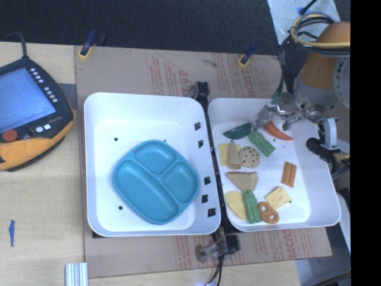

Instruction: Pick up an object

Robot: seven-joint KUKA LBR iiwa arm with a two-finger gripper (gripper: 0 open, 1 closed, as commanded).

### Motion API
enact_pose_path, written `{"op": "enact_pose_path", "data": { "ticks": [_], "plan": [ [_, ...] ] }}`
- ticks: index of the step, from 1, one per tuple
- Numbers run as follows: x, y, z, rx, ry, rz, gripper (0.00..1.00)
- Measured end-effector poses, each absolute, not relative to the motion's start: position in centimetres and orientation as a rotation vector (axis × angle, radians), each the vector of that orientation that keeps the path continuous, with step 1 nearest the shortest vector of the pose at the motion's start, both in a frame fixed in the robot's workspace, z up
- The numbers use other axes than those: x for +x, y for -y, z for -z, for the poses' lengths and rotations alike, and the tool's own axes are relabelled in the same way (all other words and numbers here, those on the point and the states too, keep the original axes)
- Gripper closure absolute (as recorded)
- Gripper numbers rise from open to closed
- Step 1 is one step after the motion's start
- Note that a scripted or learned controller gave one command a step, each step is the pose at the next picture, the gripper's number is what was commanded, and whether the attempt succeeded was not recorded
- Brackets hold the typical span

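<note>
1. The wooden counter [47,207] carries two shallow white bins.
2. The left white bin [101,109] holds a blue divided plastic plate [156,180].
3. The right white bin [324,204] holds toy food.
4. The metal gripper [275,119], fingers spread, hovers at the red toy chili pepper [278,131], far right.
</note>
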State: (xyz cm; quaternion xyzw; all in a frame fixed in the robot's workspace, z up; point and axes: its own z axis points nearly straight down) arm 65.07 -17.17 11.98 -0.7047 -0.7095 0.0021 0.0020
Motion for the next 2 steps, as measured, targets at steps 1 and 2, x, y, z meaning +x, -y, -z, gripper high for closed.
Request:
{"op": "enact_pose_path", "data": {
  "ticks": [1,2],
  "plan": [
    [57.9,13.8,-9.6,-2.227,2.227,0.006,0.0],
    [61.0,20.9,-17.7,-2.227,2.228,0.002,0.0]
  ]
}}
